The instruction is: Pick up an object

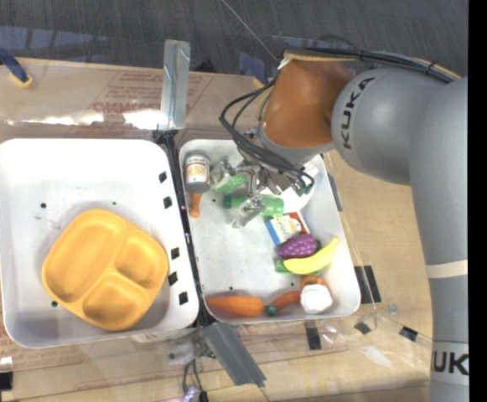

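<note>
Gripper [256,193]: metal fingers low in the right bin's far half, amid green pieces; whether they are open, shut, or hold anything, I cannot tell, as the wrist and cables crowd them.
Arm [394,124]: smooth grey casing with an orange band [302,99], black cables looping off the wrist; it runs out of view at the right and bottom.
Right bin [226,258]: shallow, white, matte, rounded corners; its far right corner is hidden under the arm.
Green objects [230,182]: glossy plastic, right at the fingers; shapes hard to make out, perhaps toy vegetables.
Small can [196,171]: cylindrical, pale label, at the far left corner.
Box [285,226]: small, printed card, red and blue, just beside the purple grapes [297,246].
Banana [312,259]: yellow, curved, touching the grapes.
Carrot [236,306]: orange, tapered, along the near wall.
White object [316,298]: rounded, near right corner; its kind is unclear.
Left bin [25,166]: white, same form.
Yellow tray [105,268]: smooth plastic, three compartments, rounded edges, lying tilted in the left bin.
</note>
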### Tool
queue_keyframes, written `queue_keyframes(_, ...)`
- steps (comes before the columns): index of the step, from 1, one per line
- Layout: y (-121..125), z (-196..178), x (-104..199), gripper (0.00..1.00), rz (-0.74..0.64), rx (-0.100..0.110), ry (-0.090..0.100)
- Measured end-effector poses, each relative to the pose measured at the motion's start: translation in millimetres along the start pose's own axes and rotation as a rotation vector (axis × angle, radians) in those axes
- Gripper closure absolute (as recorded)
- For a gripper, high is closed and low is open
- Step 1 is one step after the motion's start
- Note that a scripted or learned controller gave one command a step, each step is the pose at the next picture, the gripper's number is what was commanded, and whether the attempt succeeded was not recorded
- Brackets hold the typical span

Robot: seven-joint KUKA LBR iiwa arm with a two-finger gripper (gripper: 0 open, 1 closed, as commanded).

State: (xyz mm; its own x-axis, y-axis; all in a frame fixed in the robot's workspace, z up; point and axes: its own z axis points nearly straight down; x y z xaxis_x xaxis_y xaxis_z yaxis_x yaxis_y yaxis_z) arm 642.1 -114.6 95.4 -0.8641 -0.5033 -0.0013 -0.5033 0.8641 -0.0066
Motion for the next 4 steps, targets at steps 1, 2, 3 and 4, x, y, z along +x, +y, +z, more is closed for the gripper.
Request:
queue_keyframes(1, 1, -12, -2, 1.0, -0.001, -0.001, -0.005)
queue_keyframes(2, -2, -121, 1, 1.0, 0.12, 0.001, -0.008)
queue_keyframes(3, -22, -115, -3, 1.0, 0.228, -0.003, -0.002)
queue_keyframes(4, -42, -187, 5, 1.0, 0.498, -0.001, -0.004)
